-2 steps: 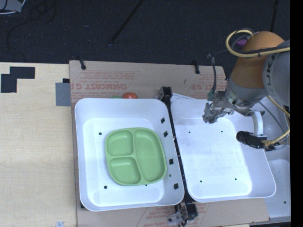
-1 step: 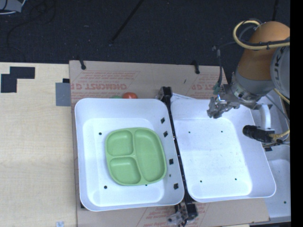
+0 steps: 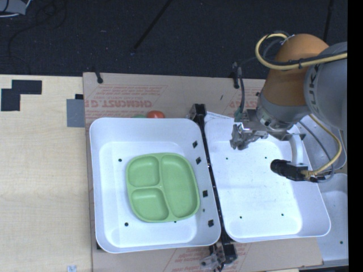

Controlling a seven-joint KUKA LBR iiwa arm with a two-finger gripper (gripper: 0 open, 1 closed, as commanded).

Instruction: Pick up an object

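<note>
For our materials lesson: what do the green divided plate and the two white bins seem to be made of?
Green divided plate: probably moulded plastic, matte; even colour, rounded compartment ridges, no glare.
Left bin and right bin: likely thin formed plastic, smooth, slightly glossy; rounded corners, soft rims, uniform white. Coated metal cannot be ruled out.

Even overhead light, soft shadows, slight blur.

A robotics lab: the KUKA arm [image 3: 295, 78] reaches over two white bins [image 3: 108, 152] on a cardboard-lined bench [image 3: 39, 180], cables [image 3: 34, 4] trailing behind it.
</note>
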